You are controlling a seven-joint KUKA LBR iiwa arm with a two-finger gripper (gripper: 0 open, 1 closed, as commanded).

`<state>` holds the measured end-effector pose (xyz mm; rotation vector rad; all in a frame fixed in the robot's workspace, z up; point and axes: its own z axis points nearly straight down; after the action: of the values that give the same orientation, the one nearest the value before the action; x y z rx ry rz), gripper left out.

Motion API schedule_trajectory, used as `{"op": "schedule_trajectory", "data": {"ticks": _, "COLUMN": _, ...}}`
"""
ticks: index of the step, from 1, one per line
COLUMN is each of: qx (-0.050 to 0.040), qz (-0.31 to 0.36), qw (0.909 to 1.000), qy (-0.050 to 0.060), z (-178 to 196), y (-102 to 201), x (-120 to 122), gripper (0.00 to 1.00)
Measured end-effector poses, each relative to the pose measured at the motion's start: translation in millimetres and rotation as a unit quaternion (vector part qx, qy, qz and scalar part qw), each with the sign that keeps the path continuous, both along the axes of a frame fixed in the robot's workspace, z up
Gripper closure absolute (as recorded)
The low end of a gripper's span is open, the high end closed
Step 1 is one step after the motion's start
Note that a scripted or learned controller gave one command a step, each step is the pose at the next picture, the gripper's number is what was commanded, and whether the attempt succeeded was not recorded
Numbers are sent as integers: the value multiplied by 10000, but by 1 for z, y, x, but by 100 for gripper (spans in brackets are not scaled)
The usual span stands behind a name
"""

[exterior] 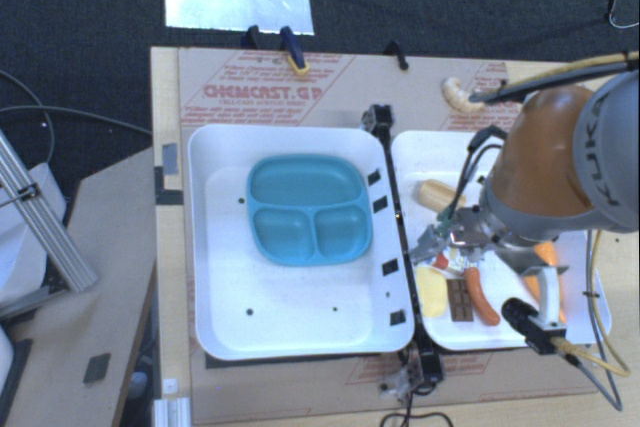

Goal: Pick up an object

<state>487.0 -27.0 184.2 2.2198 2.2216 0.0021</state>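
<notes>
A sectioned tray (306, 210) lies in the left bin (220, 315), while several small food-shaped items (455, 290) cluster in the right bin (420, 155) beneath the arm (550, 165).

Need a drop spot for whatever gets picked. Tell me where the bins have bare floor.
Left bin: bare floor all around the blue divided tray, widest along the near wall and left wall. Right bin: crowded, with food items under the gripper and arm; a small bare patch at its far left corner.

arm (560, 165): enters from right, grey link and orange band over the right half of the view | wrist: bent down and leftward, cables looped alongside | gripper (445, 250): low, pointing down-left (finger state hidden by angle and clutter) | pose: hunched, compact
</notes>
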Motion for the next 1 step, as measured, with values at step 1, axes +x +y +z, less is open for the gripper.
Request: {"op": "schedule_trajectory", "data": {"ticks": 1, "qx": 16, "qz": 66, "qw": 10000, "qy": -14, "z": 0, "y": 91, "x": 41, "gripper": 0}}
